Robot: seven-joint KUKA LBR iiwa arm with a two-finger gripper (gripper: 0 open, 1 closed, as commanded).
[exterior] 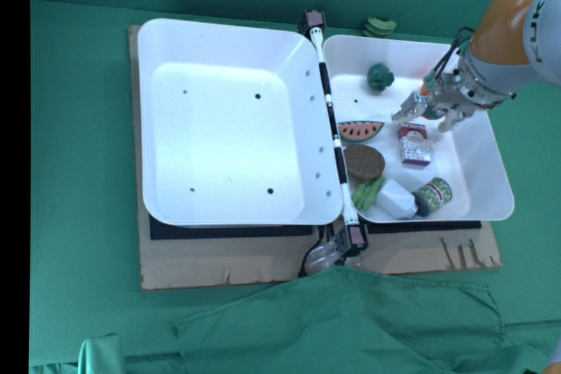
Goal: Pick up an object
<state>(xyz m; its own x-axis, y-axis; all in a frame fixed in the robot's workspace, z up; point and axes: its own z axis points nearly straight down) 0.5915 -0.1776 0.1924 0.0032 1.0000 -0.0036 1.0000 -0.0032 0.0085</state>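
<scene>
Right bin (491, 179), contents, placed relative to the red carton (415, 144) near its middle: watermelon slice (360, 130) to the left; brown round cookie (364, 162) lower left; green pea pod (367, 192) and white bottle (396, 199) below; green can (434, 192) lower right; broccoli (379, 76) upper left. Gripper (430, 111): poised just above the carton, fingers spread apart, nothing between them. Left bin (175, 39): well left of the carton.
</scene>
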